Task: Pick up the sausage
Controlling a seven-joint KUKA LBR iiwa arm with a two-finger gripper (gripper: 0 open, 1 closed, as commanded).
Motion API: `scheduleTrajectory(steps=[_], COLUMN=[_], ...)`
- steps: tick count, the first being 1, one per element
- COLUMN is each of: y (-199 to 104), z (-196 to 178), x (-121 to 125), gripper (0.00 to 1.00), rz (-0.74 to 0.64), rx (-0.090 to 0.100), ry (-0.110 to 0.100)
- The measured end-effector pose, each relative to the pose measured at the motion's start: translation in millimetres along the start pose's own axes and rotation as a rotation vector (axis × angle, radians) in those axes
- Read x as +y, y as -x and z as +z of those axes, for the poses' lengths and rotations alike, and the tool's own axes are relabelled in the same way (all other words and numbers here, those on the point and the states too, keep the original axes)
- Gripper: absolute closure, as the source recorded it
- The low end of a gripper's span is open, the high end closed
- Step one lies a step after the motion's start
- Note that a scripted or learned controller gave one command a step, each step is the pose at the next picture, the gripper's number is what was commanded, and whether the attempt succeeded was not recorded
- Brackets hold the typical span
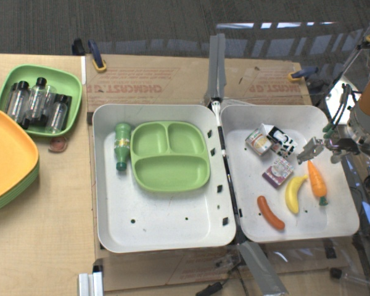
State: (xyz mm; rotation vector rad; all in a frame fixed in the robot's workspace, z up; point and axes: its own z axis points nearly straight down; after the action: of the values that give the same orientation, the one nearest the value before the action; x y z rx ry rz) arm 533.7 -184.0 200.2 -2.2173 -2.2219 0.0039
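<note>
Sausage (271, 213) lies flat on the floor of the right bin (246, 227), near its front-left corner, tilted diagonally. Bare floor all round it; front rim is near, left wall a bit further off. Nearest neighbour is the banana (294, 193), just to its right, not touching. Carrot (317, 182) sits right of the banana. Purple packet (277, 172) is behind the sausage, apart from it. Two small boxes (271, 140) are further back, toward the bin's rear.

Tool (325, 148) is over the right side of the right bin, above and behind the carrot, well apart from the sausage. Its fingers (309, 150) are spread, with nothing between them. Can't tell if it touches the carrot's tip.

Left bin (105, 227) carries a green divided plate (170, 156) and a green bottle (122, 145) lying beside the plate's left edge. Front half of that bin is bare floor.

On the worktop (43, 239) left of the bins: a green tray of vials (40, 100) and stacked orange plates (9, 159).
</note>
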Motion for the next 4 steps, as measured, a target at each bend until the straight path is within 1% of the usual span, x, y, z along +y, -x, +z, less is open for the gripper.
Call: scheduleTrajectory(steps=[1,2,3,4], y=[31.2,32.2,31.6,30.3], z=[103.6,93.4,101.2,101.0], x=[21.3,22.1,8.0,-6.9], gripper=[0.0,1.0,1.0,1.0], rz=[0.02,0.021,0.108,-0.036], rx=[0.009,0.006,-0.004,-0.007], ry=[0.011,0.014,0.02,0.021])
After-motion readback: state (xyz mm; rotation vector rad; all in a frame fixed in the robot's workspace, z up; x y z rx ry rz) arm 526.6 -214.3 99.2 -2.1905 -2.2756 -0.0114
